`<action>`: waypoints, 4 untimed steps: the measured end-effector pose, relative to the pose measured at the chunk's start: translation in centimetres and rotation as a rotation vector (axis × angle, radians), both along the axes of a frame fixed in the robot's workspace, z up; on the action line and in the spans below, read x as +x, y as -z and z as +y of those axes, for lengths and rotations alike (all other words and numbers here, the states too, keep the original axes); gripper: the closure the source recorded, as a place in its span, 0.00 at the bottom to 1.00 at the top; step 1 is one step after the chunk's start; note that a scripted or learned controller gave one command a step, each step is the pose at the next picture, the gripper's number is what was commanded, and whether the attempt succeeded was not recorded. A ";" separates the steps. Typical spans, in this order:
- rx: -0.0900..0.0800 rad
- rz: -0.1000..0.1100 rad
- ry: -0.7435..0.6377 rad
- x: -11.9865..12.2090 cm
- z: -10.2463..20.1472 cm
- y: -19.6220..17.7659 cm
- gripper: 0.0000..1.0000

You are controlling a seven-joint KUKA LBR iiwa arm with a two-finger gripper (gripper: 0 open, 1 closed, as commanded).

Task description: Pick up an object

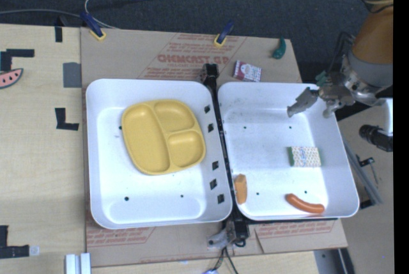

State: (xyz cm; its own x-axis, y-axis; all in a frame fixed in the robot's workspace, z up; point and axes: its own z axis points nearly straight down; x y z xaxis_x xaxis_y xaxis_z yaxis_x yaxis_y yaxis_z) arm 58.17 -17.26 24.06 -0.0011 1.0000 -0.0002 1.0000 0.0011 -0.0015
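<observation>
Over the right bin [332, 158], the tool [314, 103] hangs open.

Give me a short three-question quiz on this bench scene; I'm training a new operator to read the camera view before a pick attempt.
1. True or false: the yellow divided plate lies in the same bin as the sponge.
2. Which item lies nearest the right bin's front edge? A) the sponge B) the hot dog C) the yellow divided plate
3. Fill in: the gripper hovers over the ____ bin, near its back right corner.

Key
1. False: the plate is in the left bin, the sponge in the right bin.
2. B
3. right
</observation>
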 end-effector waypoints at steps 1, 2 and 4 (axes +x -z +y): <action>0.002 0.004 0.000 1.1 4.1 13.1 0.00; -0.001 -0.003 0.000 -0.1 7.7 15.5 0.00; -0.001 -0.004 -0.001 0.0 7.8 13.6 1.00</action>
